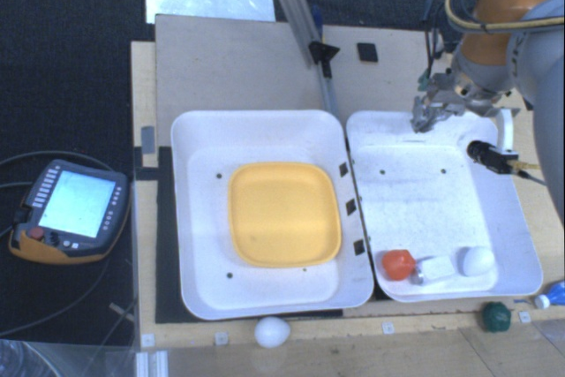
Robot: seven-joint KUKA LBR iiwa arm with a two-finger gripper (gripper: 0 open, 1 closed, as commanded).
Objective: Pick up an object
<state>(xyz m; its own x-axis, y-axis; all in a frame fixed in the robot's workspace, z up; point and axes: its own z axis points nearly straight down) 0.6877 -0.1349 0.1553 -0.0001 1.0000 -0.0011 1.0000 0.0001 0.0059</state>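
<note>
Nearest the camera, on the surface's front edge, a white egg-shaped ball (pixel 272 332) lies just outside the left bin (pixel 199 216), and a dark green ball (pixel 495 316) sits beyond the right bin's (pixel 441 190) front corner. Inside the right bin, along its near wall, three small things lie in a row: an orange-red object (pixel 396 264), a small white and grey piece (pixel 432 269) touching it, and a white ball (pixel 478 261) just beside that. Left of them, a square yellow plate (pixel 285 213) rests flat in the middle of the left bin. Off the surface to the far left, a teach pendant (pixel 71 209) with a lit screen lies on the dark floor. Farther back, the claw (pixel 424 121) hangs over the far rim of the right bin, well apart from the row of objects; nothing is seen in it, and I cannot tell how it is set. Behind it rises the orange-banded arm (pixel 508 13).
</note>
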